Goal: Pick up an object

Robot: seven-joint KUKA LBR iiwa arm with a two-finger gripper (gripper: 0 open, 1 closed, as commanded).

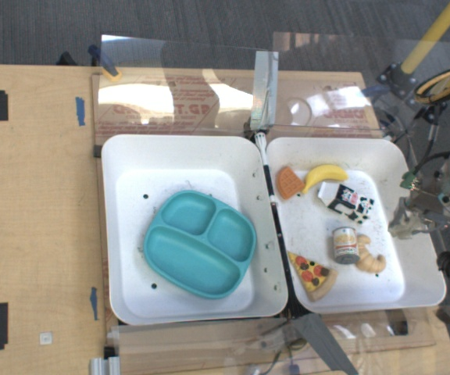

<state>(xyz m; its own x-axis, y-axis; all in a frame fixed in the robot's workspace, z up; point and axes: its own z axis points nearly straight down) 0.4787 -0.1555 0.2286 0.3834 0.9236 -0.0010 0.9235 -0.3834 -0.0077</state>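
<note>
The right bin (pixel 389 287) holds several small objects. A yellow banana (pixel 323 176) lies at the back beside an orange waffle piece (pixel 289 183). A black-and-white carton (pixel 350 201) lies in the middle, with a small can (pixel 344 245) in front of it. A tan croissant (pixel 371 262) lies to the can's right, and a pizza slice (pixel 312 275) rests at the front left. My gripper (pixel 415 216) hangs over the bin's right rim, apart from all of these objects and nearest the croissant and carton.
The left bin (pixel 123 209) holds a teal divided plate (pixel 201 243). A clear plastic wall (pixel 266 92) rises behind both bins. Cables and a yellow pole (pixel 441 23) stand at the far right. A wooden benchtop (pixel 30 209) lies to the left.
</note>
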